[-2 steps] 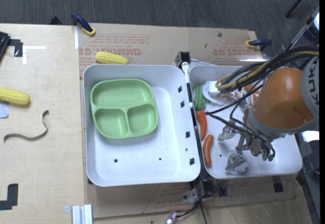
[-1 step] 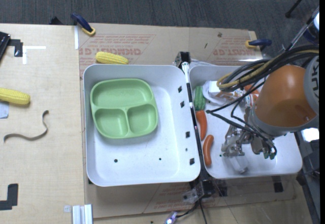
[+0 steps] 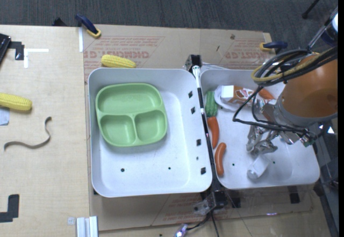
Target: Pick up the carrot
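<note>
Hovering low in the right bin (image 3: 301, 174), my gripper (image 3: 262, 144) had fingers whose spread I could not tell. The carrot (image 3: 213, 129) lay to its left, well apart, beside the sausage (image 3: 219, 158).

right bin (image 3: 301, 174): floor open at near right | carrot (image 3: 213, 129) tight along left wall, cucumber (image 3: 210, 105) at its far end, sausage (image 3: 219, 158) just near | white block (image 3: 258, 167) mid-floor under gripper (image 3: 262, 142) | cables (image 3: 279, 66) arch over far end | left bin (image 3: 145, 177): green tray (image 3: 130, 113) fills far left, near floor open
</note>
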Motion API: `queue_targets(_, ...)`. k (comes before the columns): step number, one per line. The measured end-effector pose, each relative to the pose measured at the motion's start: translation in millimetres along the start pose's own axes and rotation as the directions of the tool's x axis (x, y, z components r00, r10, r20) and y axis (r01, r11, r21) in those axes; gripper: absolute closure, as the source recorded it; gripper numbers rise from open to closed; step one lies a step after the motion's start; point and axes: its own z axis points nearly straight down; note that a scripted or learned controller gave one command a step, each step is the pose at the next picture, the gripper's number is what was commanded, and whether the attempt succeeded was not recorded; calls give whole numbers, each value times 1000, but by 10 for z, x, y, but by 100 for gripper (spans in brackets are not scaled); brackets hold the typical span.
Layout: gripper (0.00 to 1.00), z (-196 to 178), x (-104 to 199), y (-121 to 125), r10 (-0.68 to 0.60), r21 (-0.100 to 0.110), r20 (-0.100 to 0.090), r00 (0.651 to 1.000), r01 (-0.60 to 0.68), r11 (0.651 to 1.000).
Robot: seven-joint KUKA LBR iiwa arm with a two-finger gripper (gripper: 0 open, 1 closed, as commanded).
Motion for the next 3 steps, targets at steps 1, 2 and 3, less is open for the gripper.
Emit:
queue_targets(1, 100, -346, 298, -525, 16, 1, 0, 1000, -16, 1000)
queue_targets(2, 100, -1402, 518, -585, 80, 0, 1, 997, -80, 997)
queue_targets(3, 100, 4, 519, -160, 506, 1, -2, 862, -506, 863)
